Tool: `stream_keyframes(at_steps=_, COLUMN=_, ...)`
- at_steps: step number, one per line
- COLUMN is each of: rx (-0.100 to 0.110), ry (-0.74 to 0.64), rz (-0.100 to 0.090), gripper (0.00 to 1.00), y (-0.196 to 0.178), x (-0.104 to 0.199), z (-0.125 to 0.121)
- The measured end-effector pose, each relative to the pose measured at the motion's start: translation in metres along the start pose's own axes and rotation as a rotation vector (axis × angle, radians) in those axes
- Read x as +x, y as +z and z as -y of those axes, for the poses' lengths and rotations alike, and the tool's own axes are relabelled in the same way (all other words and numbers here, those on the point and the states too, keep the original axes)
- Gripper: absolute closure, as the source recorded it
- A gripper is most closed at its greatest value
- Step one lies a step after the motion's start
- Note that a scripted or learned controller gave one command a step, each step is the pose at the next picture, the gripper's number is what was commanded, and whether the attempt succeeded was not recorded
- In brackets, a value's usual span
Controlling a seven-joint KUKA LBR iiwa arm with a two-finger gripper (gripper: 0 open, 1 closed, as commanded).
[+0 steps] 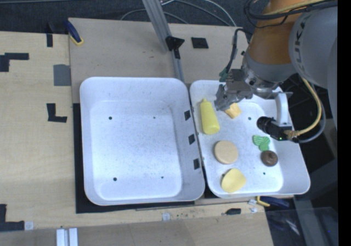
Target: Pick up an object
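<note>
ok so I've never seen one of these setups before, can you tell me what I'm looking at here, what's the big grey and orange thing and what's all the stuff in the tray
The big grey and orange thing is a robot arm, reaching in from the right. The camera is fixed above the bench, looking down at a slant.

Two shallow white trays sit side by side. The right tray holds small toy-like items: a long yellow piece, a round tan disc, a yellow lump, a small green piece, a brown round piece and a small orange-yellow block.

The arm's gripper sits low over the far end of that tray, right by the small block. From here I can't tell whether it holds anything.
</note>
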State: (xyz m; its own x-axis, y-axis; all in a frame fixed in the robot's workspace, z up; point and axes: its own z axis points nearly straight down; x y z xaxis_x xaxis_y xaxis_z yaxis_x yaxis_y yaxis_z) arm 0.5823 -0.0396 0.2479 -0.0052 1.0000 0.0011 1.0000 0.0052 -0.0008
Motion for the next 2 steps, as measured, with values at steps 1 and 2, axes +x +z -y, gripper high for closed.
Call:
stream_keyframes(at_steps=1, rx=0.001, ry=0.001, rz=0.001, gripper=1.00, y=0.010, x=0.052, z=0.017)
stream_keyframes(at_steps=2, rx=0.001, ry=0.001, rz=0.001, gripper=1.00, y=0.022, x=0.102, z=0.030)
